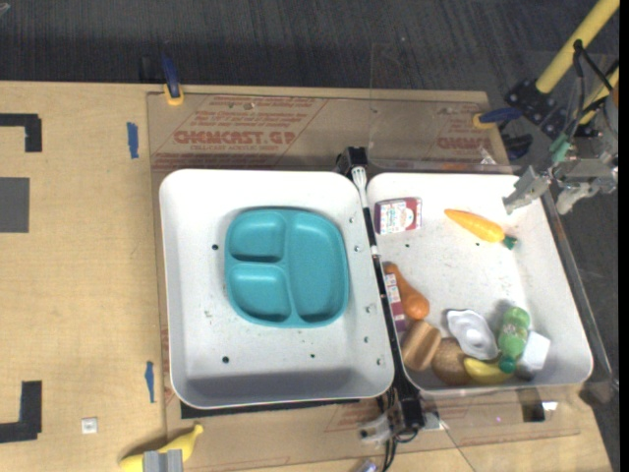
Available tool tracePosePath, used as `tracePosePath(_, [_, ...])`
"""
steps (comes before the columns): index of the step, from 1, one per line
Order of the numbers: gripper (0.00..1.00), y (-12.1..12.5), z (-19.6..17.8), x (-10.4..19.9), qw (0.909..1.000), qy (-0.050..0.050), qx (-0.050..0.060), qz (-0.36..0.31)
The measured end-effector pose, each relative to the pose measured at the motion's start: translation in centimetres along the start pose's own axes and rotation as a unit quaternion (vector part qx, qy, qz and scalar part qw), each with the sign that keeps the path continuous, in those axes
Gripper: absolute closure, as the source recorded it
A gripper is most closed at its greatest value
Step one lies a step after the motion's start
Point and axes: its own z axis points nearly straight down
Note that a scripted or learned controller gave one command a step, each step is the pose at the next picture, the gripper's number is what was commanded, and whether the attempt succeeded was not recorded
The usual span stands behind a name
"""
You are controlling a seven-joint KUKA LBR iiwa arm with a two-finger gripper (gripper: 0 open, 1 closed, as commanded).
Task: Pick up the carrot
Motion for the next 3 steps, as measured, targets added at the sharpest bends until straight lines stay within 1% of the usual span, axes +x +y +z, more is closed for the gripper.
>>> tracePosePath(1, [0.00, 2.3, 13.3, -0.4, 0.9991, 0.002, 0.005, 0.042])
tracePosePath(2, [0.00, 8.2, 19.2, -0.6, 0.9983, -0.001, -0.006, 0.058])
tracePosePath(3, [1.00, 8.3, 18.0, -0.8, 0.9984, -0.005, -0.007, 0.056])
